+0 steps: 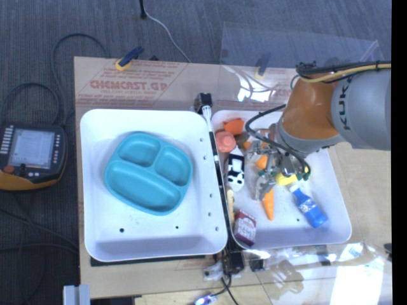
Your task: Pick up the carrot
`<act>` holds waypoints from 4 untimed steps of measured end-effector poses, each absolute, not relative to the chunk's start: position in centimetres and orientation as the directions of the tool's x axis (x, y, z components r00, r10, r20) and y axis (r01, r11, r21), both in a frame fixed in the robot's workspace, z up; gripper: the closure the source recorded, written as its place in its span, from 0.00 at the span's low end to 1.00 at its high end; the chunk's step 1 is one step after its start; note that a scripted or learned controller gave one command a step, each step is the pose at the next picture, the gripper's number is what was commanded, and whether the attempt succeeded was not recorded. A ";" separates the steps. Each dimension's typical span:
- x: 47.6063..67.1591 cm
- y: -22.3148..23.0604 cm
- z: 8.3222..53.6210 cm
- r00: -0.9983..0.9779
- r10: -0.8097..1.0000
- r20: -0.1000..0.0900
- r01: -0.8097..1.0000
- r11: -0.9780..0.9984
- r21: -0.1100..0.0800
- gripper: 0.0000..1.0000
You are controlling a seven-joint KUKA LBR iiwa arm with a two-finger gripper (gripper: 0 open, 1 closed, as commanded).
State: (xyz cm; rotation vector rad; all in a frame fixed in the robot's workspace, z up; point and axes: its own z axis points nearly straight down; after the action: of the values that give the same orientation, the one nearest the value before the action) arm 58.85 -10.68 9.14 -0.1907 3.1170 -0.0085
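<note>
Operator: Status of pickup?

Technician: Incomplete. Small orange tapered carrot (269, 203) lies on the floor of the right-hand shallow white bin (337, 224), just beside the blue bottle (310, 209). End effector (272, 171) hangs directly above the carrot; grip state undeterminable. Grasp and lift remain.

Bench (127, 81): brown board surface with red print along its far-left portion. Two shallow white bins rest on it side by side, touching along a central divider: left bin (102, 234) and right bin (334, 224). A blue-and-yellow clamp (128, 57) sits at the far-left edge. A clear plastic sheet (299, 53), possibly loose, lies over the far-right part.
</note>
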 end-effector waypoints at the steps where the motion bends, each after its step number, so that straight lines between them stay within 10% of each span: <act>1: 59.1 -10.6 10.4 -0.992 -0.122 -0.025 -0.122 0.992 -0.011 1.00; 3: 56.1 -9.4 10.5 -0.948 -0.316 -0.030 -0.316 0.949 -0.018 1.00; 4: 56.0 -9.4 10.4 -0.949 -0.315 -0.027 -0.315 0.949 -0.016 0.00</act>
State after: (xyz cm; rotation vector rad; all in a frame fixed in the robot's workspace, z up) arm 56.02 -9.42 10.38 -0.4968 3.0727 -0.0185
